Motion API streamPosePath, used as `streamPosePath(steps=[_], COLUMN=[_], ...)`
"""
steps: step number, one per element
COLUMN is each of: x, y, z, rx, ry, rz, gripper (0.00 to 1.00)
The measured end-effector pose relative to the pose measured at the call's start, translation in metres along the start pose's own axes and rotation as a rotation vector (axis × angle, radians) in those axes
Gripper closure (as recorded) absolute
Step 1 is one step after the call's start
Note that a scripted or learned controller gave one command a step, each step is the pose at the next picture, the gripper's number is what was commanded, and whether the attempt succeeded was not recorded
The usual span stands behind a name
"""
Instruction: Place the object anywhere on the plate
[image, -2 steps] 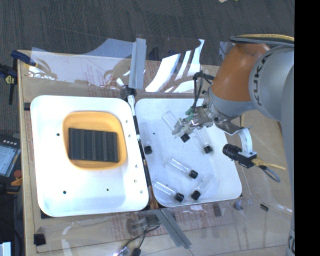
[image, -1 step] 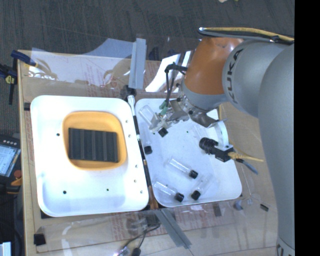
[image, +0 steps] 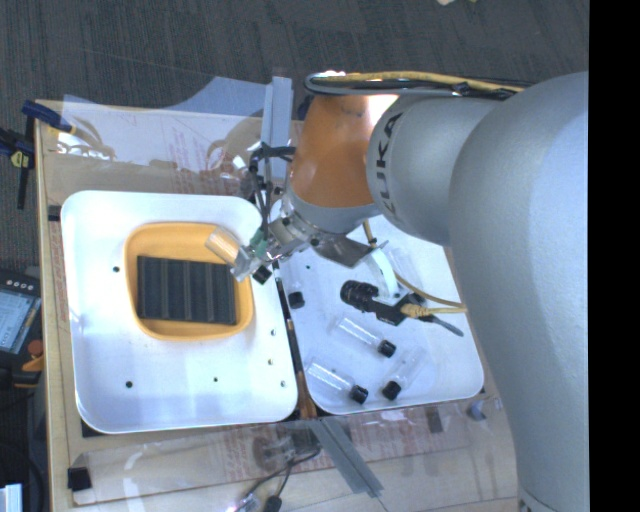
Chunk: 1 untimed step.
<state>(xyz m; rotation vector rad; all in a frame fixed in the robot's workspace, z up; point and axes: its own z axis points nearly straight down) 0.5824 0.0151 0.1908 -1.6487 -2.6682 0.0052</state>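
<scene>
fingers (image: 245, 264) of the gripper (image: 236, 254) pinched on a tan block (image: 220, 243), above the right rim of the yellow plate (image: 150, 236), left bin (image: 110, 385).

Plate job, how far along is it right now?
Looks done: a small pale piece sits at the plate's right rim. In hand: the tool is right beside it; I can't tell whether it grips it. Left: confirm the piece rests on the plate. Capped vials lie in the right bin.

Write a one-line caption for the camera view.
Robot gripper over the right rim of a yellow, dark-centred plate in the left white bin.
</scene>
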Motion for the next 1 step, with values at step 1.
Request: streamPosePath(steps=[1], x=[-0.0005], y=[-0.0002], z=[-0.0001], rx=[0.000], ry=[-0.001], rz=[0.001], gripper=[0.00])
